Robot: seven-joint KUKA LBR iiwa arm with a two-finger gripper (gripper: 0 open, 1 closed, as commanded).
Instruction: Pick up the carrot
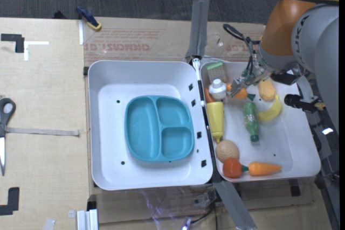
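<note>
**Camera view: right bin, carrot at front edge**

Item: orange plastic carrot (264, 168), lying flat near the front wall of the right-hand white bin (302, 161). Long axis runs left to right; tapered tip points right, green stub end points left.

Adjacent: red tomato (232, 168) just beside the stub end; tan round ball (227, 148) behind it. Green bottle (250, 121), yellow banana (271, 110) and yellow mustard bottle (215, 119) further back.

Gripper (241, 85): at the bin's back, well apart from the carrot; finger state cannot be told.

Left bin: blue divided plate (160, 127).
</note>
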